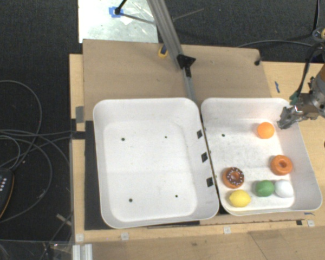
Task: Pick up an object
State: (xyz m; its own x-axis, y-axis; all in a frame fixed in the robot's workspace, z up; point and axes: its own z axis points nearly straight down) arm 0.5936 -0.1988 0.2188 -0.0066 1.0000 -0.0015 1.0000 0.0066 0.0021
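Observation:
The right bin (244, 112) holds several small objects. An orange ball (265, 130) lies near its far right side. An orange ring (281, 164) sits closer to me by the right wall. A chocolate donut with sprinkles (233, 177), a yellow lemon (239, 198), a green ball (264, 188) and a white ball (284, 188) cluster along the near edge. My gripper (287, 119) hangs over the bin's right rim, just right of the orange ball, with nothing visibly held.
The left bin (146, 161) sits beside the right one, joined by black clips (203, 156). A grey pole (170, 31) slants across the back of the bench. Cables lie on the floor at left.

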